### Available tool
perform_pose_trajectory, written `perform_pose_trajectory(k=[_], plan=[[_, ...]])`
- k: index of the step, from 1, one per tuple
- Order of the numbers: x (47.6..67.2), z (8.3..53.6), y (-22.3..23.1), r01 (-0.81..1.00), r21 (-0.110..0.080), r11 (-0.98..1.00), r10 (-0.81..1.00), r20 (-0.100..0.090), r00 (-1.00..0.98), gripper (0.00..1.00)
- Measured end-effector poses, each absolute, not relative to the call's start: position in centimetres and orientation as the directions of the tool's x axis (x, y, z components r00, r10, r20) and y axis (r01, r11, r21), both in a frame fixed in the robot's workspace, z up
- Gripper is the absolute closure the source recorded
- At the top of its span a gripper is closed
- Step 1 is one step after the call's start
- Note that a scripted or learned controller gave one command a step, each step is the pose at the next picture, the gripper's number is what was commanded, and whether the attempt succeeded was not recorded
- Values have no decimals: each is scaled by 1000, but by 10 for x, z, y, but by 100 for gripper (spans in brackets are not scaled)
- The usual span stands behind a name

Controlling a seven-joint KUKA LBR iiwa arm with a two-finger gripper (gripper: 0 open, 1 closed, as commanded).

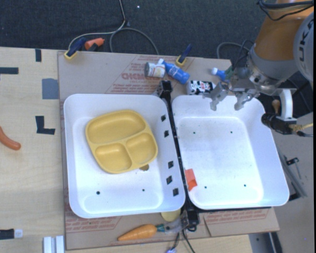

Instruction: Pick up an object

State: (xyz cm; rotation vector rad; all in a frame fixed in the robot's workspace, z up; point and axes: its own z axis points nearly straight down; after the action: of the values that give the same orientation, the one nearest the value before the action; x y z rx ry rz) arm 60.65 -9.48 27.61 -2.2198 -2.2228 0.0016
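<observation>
**Gripper poised far from the only pickable item**

The yellow three-compartment plastic plate lies in the left shallow white bin, well left of the black centre divider. Right of that divider, the two-finger gripper hangs spread and empty above the right bin's far rim (nothing beneath it). A descent here would likely grasp air.

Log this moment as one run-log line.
gripper: open, above right bin far rim | holding: nothing | yellow divided plate: left bin | pick: not done
</observation>
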Motion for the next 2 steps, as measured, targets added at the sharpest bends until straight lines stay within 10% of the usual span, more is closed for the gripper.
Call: perform_pose_trajectory(k=[1,2], plan=[[583,128,-93,1000,-16,0,1000,2,0,0],[636,88,-100,1000,-2,4,1000,0,-4,0]])
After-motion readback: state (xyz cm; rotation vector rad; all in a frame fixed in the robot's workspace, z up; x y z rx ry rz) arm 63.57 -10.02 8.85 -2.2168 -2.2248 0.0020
